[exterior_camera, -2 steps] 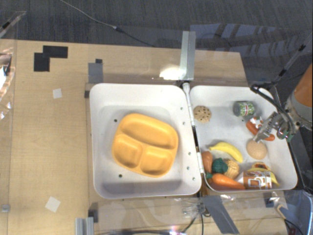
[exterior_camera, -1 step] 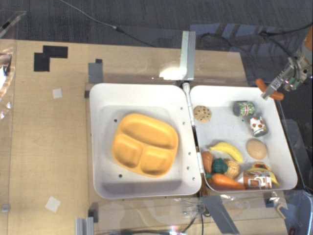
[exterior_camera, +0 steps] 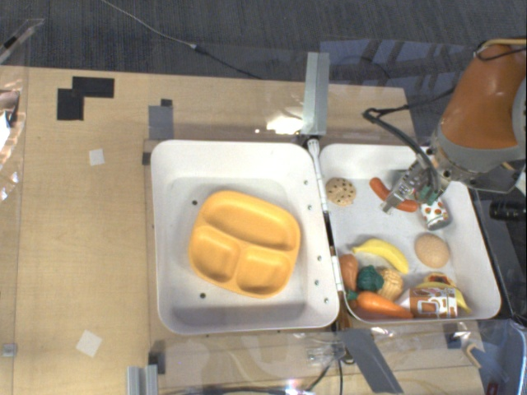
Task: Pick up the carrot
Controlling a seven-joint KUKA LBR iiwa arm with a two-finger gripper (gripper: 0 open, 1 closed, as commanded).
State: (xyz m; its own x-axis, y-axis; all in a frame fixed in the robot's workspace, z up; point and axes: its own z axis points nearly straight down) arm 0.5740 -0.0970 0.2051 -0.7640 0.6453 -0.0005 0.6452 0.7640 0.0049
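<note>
Carrot (exterior_camera: 384, 305) lies at 6 o'clock in the right bin (exterior_camera: 486, 253), wedged among other toy food. Likely light, rigid, slick plastic; best pinched across its thick middle. Gripper (exterior_camera: 405, 196) sits at 12 o'clock; finger state unclear.

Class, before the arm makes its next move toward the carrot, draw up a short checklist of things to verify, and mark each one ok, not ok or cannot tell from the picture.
1. Carrot in sight, at the near edge of the right bin: ok.
2. Pincer above the carrot: not ok; it hovers at the far side of the bin, over a small red sausage-like item.
3. Carrot free to grasp: not ok; a green item and a printed can crowd it.
4. Pincer open or shut: cannot tell.
5. Path toward the carrot: cannot tell; a banana and an egg lie between.
</note>
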